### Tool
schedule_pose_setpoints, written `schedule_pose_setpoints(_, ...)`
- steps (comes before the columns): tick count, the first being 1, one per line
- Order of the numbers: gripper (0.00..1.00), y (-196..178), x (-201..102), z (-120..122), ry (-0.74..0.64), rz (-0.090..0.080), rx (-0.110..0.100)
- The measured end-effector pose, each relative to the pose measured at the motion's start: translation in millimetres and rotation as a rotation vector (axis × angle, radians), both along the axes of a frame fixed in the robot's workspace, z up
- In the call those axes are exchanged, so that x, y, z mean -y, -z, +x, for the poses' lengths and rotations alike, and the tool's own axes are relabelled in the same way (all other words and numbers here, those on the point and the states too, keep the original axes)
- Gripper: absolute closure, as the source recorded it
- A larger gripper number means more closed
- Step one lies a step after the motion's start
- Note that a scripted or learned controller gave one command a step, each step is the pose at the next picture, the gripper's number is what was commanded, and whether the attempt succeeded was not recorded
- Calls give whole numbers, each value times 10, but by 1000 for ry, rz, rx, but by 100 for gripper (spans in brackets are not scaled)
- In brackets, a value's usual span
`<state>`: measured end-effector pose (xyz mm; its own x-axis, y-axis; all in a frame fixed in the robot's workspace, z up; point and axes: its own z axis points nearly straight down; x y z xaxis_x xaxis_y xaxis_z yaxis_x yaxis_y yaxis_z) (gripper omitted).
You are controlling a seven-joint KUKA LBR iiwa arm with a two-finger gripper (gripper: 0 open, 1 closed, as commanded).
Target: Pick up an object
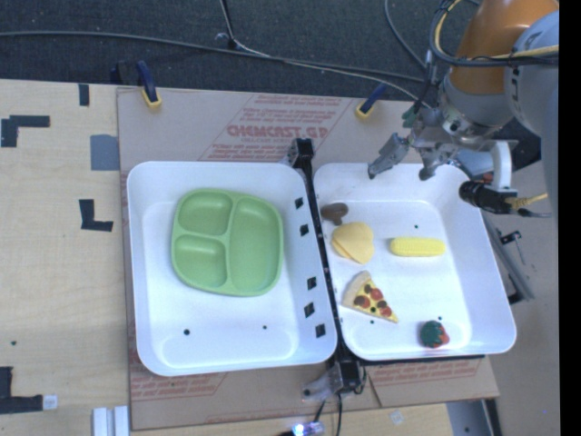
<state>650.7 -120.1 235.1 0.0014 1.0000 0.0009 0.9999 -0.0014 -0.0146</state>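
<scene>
My arm came in from the right, orange band up top, wrist bent down over the far edge of the right bin (472,271). My claw (406,164) hung above that bin's far rim, fingers spread apart, nothing between them. One finger (385,161) pointed left and near, the other sat just right of it.

Right bin held the pickable stuff, all below and nearer than the claw:
- brown lump (335,213) at far left, by the divider
- yellow taco-like piece (353,242) just near of the lump
- yellow corn-like piece (418,246) to its right, mid-bin
- pizza slice (369,299) near of the taco piece
- small red-and-green piece (434,333) in the near right corner

None of them touched the claw; the closest was the lump, and it was still apart.

Left bin (145,243) held a green divided plate (227,242), lying flat.
</scene>
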Motion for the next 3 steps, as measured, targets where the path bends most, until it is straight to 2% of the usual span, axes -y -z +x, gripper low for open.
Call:
schedule_pose_setpoints(1,0,-83,-3,25,-3,-1,13)
schedule_pose_setpoints(3,0,1063,-6,-164,-3,-1,8)
